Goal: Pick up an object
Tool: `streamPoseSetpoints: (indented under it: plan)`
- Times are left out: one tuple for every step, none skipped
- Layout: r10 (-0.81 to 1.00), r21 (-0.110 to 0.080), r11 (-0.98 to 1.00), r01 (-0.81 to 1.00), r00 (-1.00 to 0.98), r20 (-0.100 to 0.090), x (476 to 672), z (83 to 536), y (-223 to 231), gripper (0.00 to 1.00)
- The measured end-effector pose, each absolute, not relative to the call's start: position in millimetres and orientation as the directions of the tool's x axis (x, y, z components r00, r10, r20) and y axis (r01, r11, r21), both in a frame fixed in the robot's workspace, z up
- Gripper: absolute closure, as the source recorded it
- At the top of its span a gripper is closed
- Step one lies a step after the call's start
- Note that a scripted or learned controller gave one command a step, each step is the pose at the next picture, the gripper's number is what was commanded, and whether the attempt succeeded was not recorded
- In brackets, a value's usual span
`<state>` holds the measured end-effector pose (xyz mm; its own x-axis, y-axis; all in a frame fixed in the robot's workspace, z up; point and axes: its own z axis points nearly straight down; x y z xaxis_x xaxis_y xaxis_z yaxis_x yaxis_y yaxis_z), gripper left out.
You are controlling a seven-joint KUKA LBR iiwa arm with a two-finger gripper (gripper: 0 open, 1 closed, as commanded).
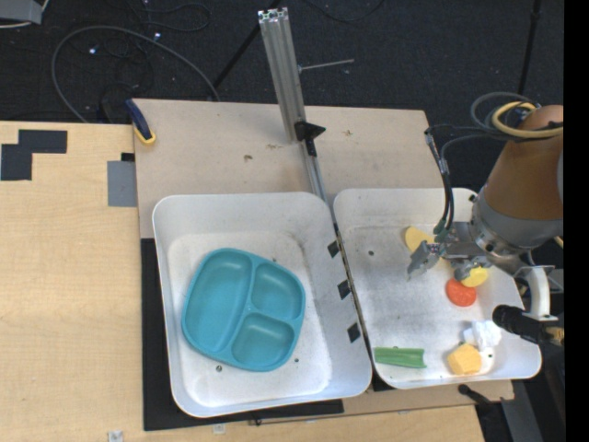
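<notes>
Gripper (431, 256) is seen low in right bin (386, 293), fingers spread, nothing held; yellow piece (415, 238) just beside, bare floor leftward.

The arm (525, 178) has a broad orange band above a grey wrist part. A dark cable runs down beside it to the gripper (440, 254), which is grey metal (small and angular).
</notes>
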<state>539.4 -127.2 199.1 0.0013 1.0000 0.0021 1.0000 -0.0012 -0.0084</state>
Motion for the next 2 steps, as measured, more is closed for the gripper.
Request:
streamPoseSetpoints:
  plan:
    - [1.000,-0.010,0.000,1.000,0.000,0.002,532.1,136.3,-122.6,0.00]
    - [1.000,0.000,-0.001,1.000,0.001,0.003,534.7,94.4,-123.9,0.00]
